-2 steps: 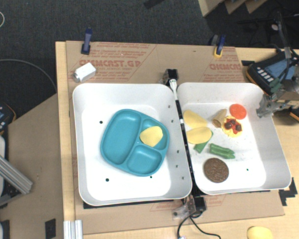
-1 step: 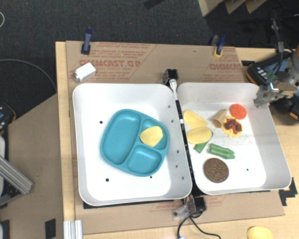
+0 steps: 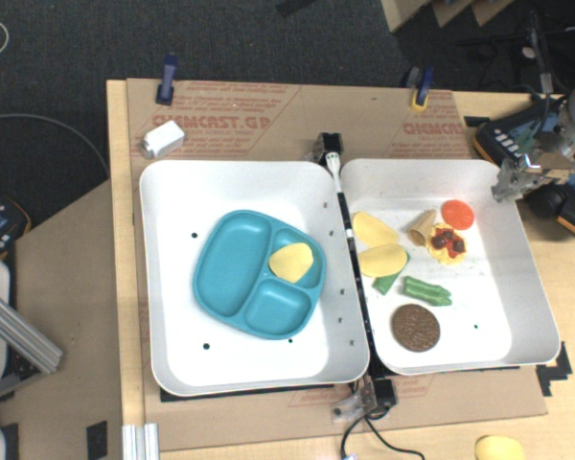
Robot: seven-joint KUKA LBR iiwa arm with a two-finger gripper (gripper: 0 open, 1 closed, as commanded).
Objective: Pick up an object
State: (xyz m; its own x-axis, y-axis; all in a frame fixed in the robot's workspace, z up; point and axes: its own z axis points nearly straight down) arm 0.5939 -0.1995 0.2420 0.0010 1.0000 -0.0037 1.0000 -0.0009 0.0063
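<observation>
Two white bins side by side on the bench. Left bin (image 3: 172, 257) holds a teal divided plate (image 3: 235, 266), slightly toward its right edge; a pale yellow piece (image 3: 291, 262) sits in the plate's upper right compartment. Right bin (image 3: 517, 286) holds the pickable clutter: two yellow pieces, one (image 3: 374, 228) above the other (image 3: 382, 259), both by the bin's left edge, the lower one touching a small green bit (image 3: 385, 282); green bean pod (image 3: 427, 291) near the middle; brown round cookie (image 3: 416, 328) toward the front edge; tan cone (image 3: 423, 226), orange-red ball (image 3: 457, 215) and a red-and-yellow food item (image 3: 448, 244) clustered near the back, close together. Gripper (image 3: 511, 182) hovers at the right bin's back right corner, over the rim, well apart from every object, nothing between it and them. Cannot tell how the gripper is set. White block (image 3: 162, 139) on the cardboard beyond the left bin's back left corner; blue clamps at the back edge; yellow object (image 3: 499, 448) at the bench's front right
</observation>
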